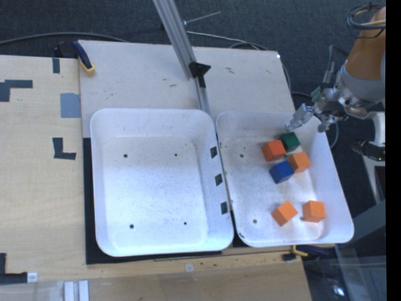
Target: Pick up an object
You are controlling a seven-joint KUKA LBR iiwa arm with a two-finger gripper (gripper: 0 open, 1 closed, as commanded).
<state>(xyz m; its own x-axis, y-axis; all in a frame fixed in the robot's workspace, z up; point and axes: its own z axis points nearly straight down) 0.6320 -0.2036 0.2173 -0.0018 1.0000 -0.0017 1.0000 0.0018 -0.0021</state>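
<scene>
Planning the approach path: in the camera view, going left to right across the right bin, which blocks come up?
Orange block beside the green one → blue block → green block → orange block at the bin's lower right. The other two orange blocks overlap these in order, so I skip them.

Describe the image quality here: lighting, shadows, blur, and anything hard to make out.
Camera view: soft, even light; the blocks, such as the blue block, cast faint shadows on the right bin; the left bin reads bright but not blown out; the claw is small and slightly blurred, its shape hard to resolve; the arm's orange band looks soft.
</scene>
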